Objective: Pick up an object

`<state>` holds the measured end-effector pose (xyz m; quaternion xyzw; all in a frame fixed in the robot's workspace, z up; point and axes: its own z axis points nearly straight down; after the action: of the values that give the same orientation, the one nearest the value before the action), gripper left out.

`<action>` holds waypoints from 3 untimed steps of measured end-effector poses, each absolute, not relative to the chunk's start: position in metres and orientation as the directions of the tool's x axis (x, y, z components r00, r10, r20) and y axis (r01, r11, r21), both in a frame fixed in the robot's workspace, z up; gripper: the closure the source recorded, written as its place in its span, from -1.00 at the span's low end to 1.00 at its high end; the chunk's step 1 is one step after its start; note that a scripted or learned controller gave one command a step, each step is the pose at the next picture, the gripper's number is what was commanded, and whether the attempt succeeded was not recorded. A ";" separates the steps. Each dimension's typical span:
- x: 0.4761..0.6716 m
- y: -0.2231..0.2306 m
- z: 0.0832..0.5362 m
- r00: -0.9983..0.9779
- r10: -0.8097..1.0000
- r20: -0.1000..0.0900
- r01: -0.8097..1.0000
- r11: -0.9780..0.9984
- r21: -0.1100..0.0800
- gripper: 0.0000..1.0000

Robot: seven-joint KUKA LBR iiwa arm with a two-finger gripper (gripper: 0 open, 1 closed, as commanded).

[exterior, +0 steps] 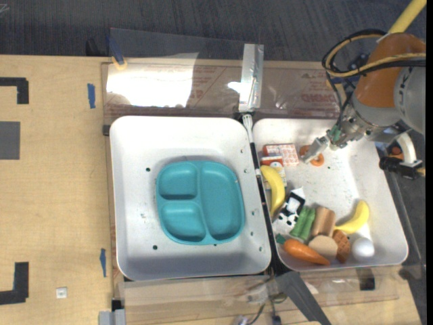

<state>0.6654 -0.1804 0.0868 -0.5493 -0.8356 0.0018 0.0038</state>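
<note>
Camera view. Task status: judged not yet done; no object is lifted, and all of them lie on the floor of the right bin (379, 175). Gripper (316, 152): low in the right bin's far half, near the far edge, reaching in from the right; the arm (382, 87) crosses the far right corner. A small orange piece shows at the gripper's tip, but whether it is held, merely touched, or part of the tool is too small to tell; the gripper's state cannot be told either. Contents, right bin: carton (281, 154), red and white, just left of the gripper near the far left corner; banana (273, 188) along the left edge; black-and-white item (292, 207) next to it; green vegetable (304, 223), brown roll (322, 221) and carrot (306, 252) crowded along the near edge; second banana (356, 219) and white ball (364, 248) at the near right corner. Left bin (128, 181): one teal tray (201, 202), centred. Remaining, as judged: secure one object and raise it off the bin floor.
</note>
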 end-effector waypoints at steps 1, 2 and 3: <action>0.651 -0.202 0.087 -0.137 0.991 0.006 0.991 0.137 0.001 -1.00; 0.670 -0.215 0.170 -0.166 0.986 -0.007 0.986 0.166 0.012 -1.00; 0.670 -0.211 0.104 -0.171 0.985 0.020 0.985 0.171 -0.006 -1.00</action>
<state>0.6698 -0.2106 0.1038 -0.6438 -0.7652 -0.0040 0.0096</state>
